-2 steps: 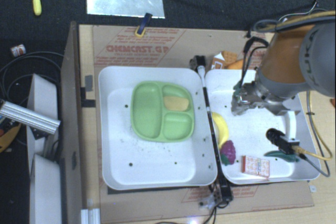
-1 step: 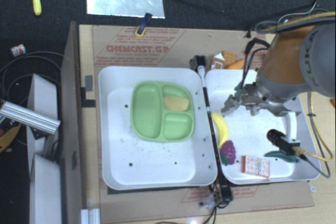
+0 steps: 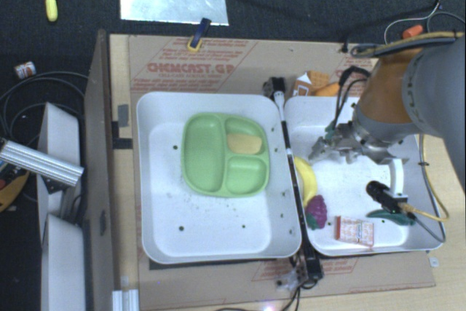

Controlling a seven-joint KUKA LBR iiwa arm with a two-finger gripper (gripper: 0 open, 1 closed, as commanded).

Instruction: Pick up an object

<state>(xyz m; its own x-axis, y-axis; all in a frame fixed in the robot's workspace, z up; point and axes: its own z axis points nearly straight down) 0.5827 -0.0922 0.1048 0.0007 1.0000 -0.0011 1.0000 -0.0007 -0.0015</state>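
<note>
Banana (image 3: 305,179) in right bin (image 3: 364,244), hand (image 3: 329,149) low above bin floor

My arm (image 3: 415,95) runs off the right edge and covers the right bin's (image 3: 364,247) far corner; gripper (image 3: 331,148) is a blur (fingers unreadable); orange item (image 3: 326,89) half hidden.

I see my arm (image 3: 429,95) reaching in from the right, its grey body bulking large at the upper right. The orange band (image 3: 382,95) sits above the wrist, and below it the wrist angles down and left. The gripper (image 3: 328,149) hangs low at the end, pointing left. I cannot make out its tips clearly from this angle.
</note>
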